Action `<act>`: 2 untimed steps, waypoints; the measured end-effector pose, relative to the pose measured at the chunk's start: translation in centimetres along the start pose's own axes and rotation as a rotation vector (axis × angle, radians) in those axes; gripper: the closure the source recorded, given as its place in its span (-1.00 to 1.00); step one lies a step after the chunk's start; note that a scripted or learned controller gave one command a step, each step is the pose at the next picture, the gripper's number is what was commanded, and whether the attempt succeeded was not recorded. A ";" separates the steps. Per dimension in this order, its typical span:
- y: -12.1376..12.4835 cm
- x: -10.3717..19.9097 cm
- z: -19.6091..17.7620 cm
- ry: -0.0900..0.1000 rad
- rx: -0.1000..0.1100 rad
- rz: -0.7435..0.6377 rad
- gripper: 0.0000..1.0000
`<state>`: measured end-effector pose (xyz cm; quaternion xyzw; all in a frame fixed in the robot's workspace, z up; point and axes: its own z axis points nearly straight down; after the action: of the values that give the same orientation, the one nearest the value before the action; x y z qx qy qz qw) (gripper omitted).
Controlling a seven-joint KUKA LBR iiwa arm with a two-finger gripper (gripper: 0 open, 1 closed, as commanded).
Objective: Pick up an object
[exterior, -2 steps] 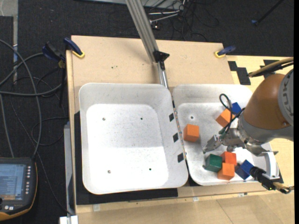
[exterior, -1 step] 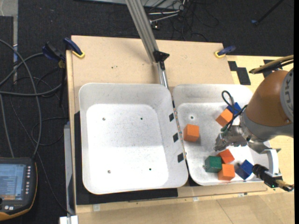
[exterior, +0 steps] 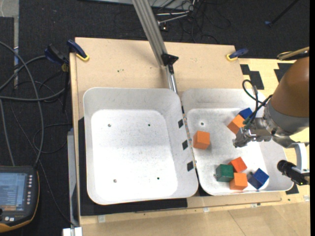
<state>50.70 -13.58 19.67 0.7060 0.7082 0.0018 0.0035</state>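
**A:** Where was the arm at this frame?

**B:** Over the right bin (exterior: 275,102), reaching in from 3 o'clock. Gripper (exterior: 241,139) sat low near the bin's 2 o'clock area, wrist pitched down and toward 9 o'clock. Orange band and grey wrist covered most of what was behind it.

**A:** Fingers?

**B:** Couldn't tell whether they were spread or closed; too small and dark against the wrist. Nothing visibly between them, so I wouldn't call it a grasp.

**A:** Candidates?

**B:** Orange block (exterior: 236,124) with a blue block (exterior: 245,113) at its 1 o'clock, both just beside the gripper at about 12 o'clock of it. Lone orange cube (exterior: 201,139) well apart at 9 o'clock, near the bin divider. Cluster toward 6 o'clock: green cube (exterior: 225,172), small orange cube (exterior: 239,164), another orange cube (exterior: 239,181), blue cube (exterior: 258,178), all touching or nearly so. Left bin (exterior: 93,132) had no blocks.

**A:** How would you have done it?

**B:** My judgement: the orange and blue pair was closest, but they touched each other and sat by the wall, so a finger would likely have landed on the neighbour. The lone orange cube was the cleaner pick, with free space on all sides. Align the fingers to two flat faces, descend straight, close, then lift vertically and check.
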 end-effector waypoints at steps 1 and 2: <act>0.3 0.3 -4.3 0.001 0.001 -0.001 1.00; 0.5 0.3 -9.7 0.000 0.001 0.000 1.00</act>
<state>51.11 -13.24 29.32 0.7059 0.7083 0.0016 0.0030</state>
